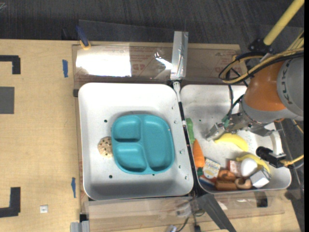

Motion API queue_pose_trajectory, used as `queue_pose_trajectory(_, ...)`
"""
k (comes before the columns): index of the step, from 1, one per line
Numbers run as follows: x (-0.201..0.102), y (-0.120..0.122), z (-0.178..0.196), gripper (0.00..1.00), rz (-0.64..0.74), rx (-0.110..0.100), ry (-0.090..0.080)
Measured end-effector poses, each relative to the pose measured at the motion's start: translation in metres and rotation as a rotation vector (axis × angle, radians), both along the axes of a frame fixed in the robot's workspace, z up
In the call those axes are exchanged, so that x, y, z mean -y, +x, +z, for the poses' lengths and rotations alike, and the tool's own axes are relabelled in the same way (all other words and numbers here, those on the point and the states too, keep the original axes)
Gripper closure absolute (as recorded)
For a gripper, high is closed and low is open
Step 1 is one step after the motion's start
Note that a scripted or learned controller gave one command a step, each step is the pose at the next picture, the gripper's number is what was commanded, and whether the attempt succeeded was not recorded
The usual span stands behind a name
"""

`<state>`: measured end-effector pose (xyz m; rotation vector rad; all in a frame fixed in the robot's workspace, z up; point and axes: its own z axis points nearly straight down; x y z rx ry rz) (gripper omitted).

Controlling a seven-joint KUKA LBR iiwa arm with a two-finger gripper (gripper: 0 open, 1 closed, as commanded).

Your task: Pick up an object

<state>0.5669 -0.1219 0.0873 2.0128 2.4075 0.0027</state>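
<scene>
Banana (232,140): we see it lying in the right bin (212,98), just left of the arm's wrist, yellow, tilted.
Jaws: the gripper (216,131) sits low over the right bin, touching or just beside the banana's left end; we cannot tell whether the jaws are apart or together.
Arm (270,88): grey with an orange band, reaching in from the right.
Near clutter: a carrot (198,154) along the bin's left wall, a heap of small packets and toys (241,173) at the near edge.
Left bin (91,129): holds a teal divided plate (143,143), with a cookie (105,146) touching its left side.
Worktop (34,129): tan board to the left.
</scene>
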Motion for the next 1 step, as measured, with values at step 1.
queue_pose_trajectory(1, 0.0369, -0.0482, -0.0001, 0.00, -0.011, 0.001, -0.002)
